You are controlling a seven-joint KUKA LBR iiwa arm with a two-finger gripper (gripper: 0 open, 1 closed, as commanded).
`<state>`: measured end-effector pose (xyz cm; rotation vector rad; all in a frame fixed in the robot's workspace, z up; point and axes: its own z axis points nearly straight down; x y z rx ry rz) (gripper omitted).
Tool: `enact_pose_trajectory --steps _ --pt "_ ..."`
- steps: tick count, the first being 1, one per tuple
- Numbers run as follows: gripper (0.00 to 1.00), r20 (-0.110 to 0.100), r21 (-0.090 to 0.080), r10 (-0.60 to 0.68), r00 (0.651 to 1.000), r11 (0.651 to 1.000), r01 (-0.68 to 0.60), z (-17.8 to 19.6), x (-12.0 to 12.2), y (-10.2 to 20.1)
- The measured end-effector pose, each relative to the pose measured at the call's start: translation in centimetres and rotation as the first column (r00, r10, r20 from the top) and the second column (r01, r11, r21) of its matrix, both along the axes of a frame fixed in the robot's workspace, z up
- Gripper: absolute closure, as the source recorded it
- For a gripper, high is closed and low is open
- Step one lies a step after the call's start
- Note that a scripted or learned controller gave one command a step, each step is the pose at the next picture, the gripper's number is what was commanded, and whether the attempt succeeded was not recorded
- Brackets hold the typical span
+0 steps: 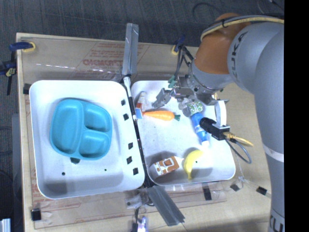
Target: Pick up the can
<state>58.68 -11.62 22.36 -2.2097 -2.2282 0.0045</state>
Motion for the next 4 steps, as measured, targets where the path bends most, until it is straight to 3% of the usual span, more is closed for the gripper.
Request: enact_pose_trajectory --steps 1,2,3,4 --pt "0.00 -0.001 0.000 0.024 1.000 1.000 -0.024 -9.8 -4.6 -0.3" --pt "0.00 0.003 0.000 0.027 1.000 1.000 -0.027 -2.1 -8.6 -3.5" --pt "0.00 0.003 0.000 -0.077 0.997 0.997 0.077 -13.3 -11.0 -2.0" --pt "0.00 0.003 -0.002 -0.174 0.985 0.985 0.174 -13.2 -4.6 -0.2"
